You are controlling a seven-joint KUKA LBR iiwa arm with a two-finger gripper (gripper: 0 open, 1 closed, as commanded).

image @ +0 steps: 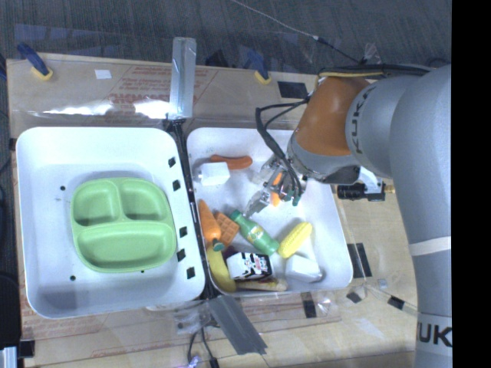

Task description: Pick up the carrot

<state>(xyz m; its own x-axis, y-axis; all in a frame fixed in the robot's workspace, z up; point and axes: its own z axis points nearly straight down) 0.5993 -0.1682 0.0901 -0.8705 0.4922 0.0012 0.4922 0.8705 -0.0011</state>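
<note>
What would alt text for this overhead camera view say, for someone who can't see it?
A grey robot arm with an orange band reaches from the right, its gripper hanging over the right white bin of toy food: a carrot by the left wall, a corn cob, a green bottle, a banana and a sausage. The left bin holds a green divided plate.

The grey arm with its orange band reaches in from the right over the right bin (334,228). Its gripper (265,196) hangs above the bin's middle, fingers slightly apart with nothing between them. Below it lie a green bottle (255,234), a corn cob (295,239), a banana (219,271) and a black-and-white carton (248,265). The carrot (208,220) lies against the bin's left wall, well apart from the gripper. A sausage (232,161) and a white block (215,175) lie near the far wall. The left bin (46,148) holds a green divided plate (121,224)
</note>
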